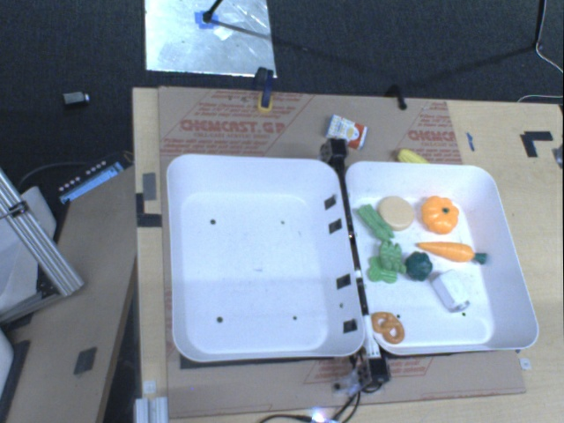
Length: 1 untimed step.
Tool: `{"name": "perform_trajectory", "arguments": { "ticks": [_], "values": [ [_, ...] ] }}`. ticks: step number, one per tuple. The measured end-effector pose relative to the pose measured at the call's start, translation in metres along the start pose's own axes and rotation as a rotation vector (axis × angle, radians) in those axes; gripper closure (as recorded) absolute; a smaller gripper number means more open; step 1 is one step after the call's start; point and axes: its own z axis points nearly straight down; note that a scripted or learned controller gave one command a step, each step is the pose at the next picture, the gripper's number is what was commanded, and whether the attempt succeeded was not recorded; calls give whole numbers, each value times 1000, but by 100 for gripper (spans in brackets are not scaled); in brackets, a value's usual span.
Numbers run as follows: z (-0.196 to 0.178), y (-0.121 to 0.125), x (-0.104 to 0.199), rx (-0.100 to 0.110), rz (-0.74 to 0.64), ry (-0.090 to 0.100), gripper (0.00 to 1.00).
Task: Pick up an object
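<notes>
Since the carrot [445, 252] lies loose in the toy-filled bin [515, 311], between the pumpkin [440, 214] and the white block [450, 291], I judge it light, rigid and slick; I'd pinch across its thick middle.

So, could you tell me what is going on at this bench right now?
Nothing is being handled at this moment. The right bin holds the toy food: a pumpkin, a carrot, a round beige piece, green vegetables, a white block and a pretzel near its front corner. The left bin sits beside it. No pick has begun.
</notes>
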Motion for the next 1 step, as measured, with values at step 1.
{"name": "perform_trajectory", "arguments": {
  "ticks": [1],
  "values": [
    [47, -2, -88, 6, 13, -2, 100]
  ]
}}
